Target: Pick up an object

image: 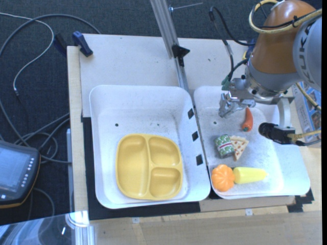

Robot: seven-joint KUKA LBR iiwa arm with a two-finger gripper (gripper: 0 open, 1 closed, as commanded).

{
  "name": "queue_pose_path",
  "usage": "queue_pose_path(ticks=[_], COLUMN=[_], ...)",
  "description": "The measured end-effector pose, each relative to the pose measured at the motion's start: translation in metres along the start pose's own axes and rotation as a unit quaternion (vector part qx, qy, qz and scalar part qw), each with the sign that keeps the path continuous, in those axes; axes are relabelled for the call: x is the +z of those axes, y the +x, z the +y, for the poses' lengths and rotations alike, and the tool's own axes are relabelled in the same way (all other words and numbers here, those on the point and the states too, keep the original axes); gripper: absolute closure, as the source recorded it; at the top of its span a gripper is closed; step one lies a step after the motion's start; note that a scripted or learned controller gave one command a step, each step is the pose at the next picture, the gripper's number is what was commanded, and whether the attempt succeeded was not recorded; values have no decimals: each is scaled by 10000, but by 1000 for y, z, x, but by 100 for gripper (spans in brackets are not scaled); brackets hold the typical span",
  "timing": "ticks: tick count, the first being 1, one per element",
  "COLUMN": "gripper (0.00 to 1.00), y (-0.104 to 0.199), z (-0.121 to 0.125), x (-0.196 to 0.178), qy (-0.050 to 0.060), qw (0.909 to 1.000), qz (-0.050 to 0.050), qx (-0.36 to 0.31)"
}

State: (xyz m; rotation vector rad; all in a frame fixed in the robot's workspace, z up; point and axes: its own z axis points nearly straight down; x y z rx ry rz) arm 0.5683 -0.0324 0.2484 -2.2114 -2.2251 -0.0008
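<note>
A pale bench (127,60) is standing on dark carpet, bearing two white bins. The left bin (102,106) is holding a yellow divided plate (149,166). In the right bin (296,180), a toy carrot (248,120) is lying at the far end, its long axis running near to far. The gripper (228,106) is hovering just left of it; whether released or clenched, I cannot tell. Nearer are lying a green can (223,145), a pizza slice (239,146), an orange pumpkin (223,177) and a yellow corn cob (249,175).

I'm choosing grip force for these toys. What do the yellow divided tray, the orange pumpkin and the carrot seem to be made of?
Yellow divided tray: likely hard moulded plastic, going by its smooth, slightly glossy, evenly coloured rounded compartments.
Orange pumpkin: probably plastic or rubbery toy food, with its saturated colour and soft sheen; the hardness can't be judged.
Carrot: looks like similar toy plastic, smooth and bright, but it is too small to be sure.
</note>
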Motion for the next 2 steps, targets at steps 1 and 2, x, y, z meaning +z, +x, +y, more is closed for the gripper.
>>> queue_pose_path(ticks=[1,2], gripper=[100,100], y=[47,90], z=[-16,-35], x=[14,14], qy=[11,8], qw=[10000,10000], qz=[-3,-1], qx=[2,4])
